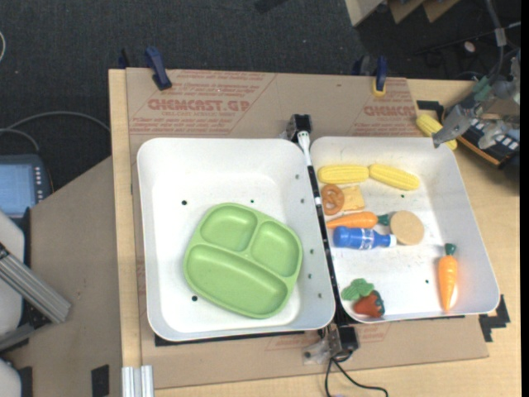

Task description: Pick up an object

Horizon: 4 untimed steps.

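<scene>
Two white bins are set side by side on a brown board. In the left bin [165, 180], a green plate [242, 259] with three sections is laid near the front edge, a bit tilted. The right bin [463, 205] is filled with toy food. By its left edge, a pretzel [332, 197] is seen on a cracker [350, 198], with a small carrot [353, 219] and a blue bottle [359, 238] just below. At the front left corner, a strawberry [364, 298] is found. Near the back edge, two yellow corn cobs [343, 174] [393, 176] are laid in a row. A round cookie [407, 228] is placed in the middle, touching the bottle's cap end. A big carrot [447, 278] is laid near the front right corner. The gripper [446, 128] is seen over the back right corner of the right bin, above everything. It cannot be told if it is spread or pressed together.
</scene>
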{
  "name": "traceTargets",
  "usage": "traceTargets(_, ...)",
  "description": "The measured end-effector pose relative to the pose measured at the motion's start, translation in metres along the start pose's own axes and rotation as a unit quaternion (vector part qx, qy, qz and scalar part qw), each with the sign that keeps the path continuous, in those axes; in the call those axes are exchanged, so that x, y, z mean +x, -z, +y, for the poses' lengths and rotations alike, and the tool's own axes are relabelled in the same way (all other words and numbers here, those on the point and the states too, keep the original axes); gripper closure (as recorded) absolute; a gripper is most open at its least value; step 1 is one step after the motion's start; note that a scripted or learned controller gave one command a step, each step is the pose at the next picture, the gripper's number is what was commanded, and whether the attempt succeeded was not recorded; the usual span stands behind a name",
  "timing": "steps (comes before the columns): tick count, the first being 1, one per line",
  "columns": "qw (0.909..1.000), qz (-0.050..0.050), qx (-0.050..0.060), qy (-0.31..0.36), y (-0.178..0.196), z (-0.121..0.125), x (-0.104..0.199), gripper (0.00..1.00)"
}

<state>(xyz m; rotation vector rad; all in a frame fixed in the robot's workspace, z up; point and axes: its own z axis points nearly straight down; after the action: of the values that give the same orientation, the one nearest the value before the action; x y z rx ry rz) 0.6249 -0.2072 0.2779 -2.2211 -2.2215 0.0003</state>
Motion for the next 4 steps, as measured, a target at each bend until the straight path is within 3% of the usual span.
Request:
traceTargets(1,0.9999,-0.002,-0.01,0.004,0.128,0.036,0.052,0.0)
traceTargets(2,1.0,-0.002,-0.009,-0.002,0.261,-0.073,0.044,0.0)
traceTargets(3,1.0,-0.002,-0.003,0.0,0.261,-0.068,0.045,1.0)
traceTargets(4,1.0,-0.004,-0.005,0.0,0.272,-0.067,0.045,1.0)
